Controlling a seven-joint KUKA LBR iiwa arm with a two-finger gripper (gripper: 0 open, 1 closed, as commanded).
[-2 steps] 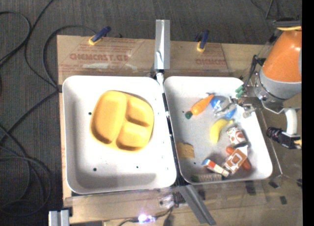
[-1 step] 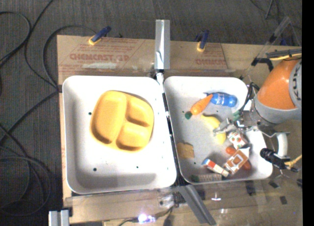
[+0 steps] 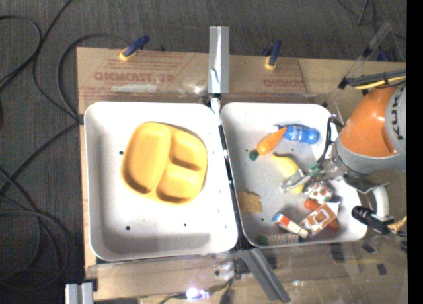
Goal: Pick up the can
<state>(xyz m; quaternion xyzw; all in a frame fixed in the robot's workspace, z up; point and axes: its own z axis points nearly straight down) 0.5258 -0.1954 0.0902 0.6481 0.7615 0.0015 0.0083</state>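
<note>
From the overhead camera view, I reach in from the right, my grey arm with its orange band [image 3: 373, 127] hanging over the right edge of the right shallow white bin [image 3: 231, 164]. My gripper [image 3: 301, 180] is low inside that bin, towards its right half, just below a pale yellow rounded item [image 3: 285, 164]. From this slanted angle I cannot tell whether the gripper is spread or pressed together, and I see nothing clearly pinched in it. What I take to be the small red-and-white printed can [image 3: 319, 194] lies just beside the gripper on its lower right side; I cannot tell whether the two touch. Just below the can is an orange-and-white printed box [image 3: 322, 217], and left of that a small white packet with red and blue ends [image 3: 289, 225], near the bin's front wall. Towards the back of the bin, an orange carrot-shaped toy with a green tip [image 3: 269, 143] lies at a slant, its upper end touching a blue plastic bottle [image 3: 301, 133]. A flat brown scrap of cardboard [image 3: 250, 201] lies on the floor of the bin near its left wall. The left shallow white bin [image 3: 106, 230] holds a yellow divided plastic plate [image 3: 165, 162], roughly in its middle. Both bins sit on a brown cardboard sheet [image 3: 152, 75], held at its back edge by two blue-and-yellow clamps [image 3: 134, 47].
</note>
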